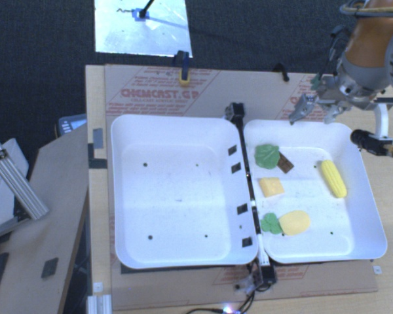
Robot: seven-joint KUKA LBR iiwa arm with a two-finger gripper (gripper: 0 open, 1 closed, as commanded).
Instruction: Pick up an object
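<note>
Status: pick not yet made. The gripper [316, 110] hangs above the far edge of the right bin [365, 214], its two fingers spread apart with nothing between them. It is well clear of the bin floor and touches no object.

Candidate objects all lie in the right bin. A green leafy piece [266, 154] sits at the far left of the bin, with a small brown block [285, 164] just beside it on the right. A corn cob [333, 178] lies toward the right side, well apart from the others. A flat yellow wedge [270, 187] rests near the centre divider. Nearer still, a yellow lemon-like piece [294, 222] touches a small green piece [270, 223].

The left bin [177, 195] holds no objects.

Judgement: the task stands at its outset. Target selection, descent, closure and lift all remain. The green leafy piece and brown block lie closest to the gripper's present position.
</note>
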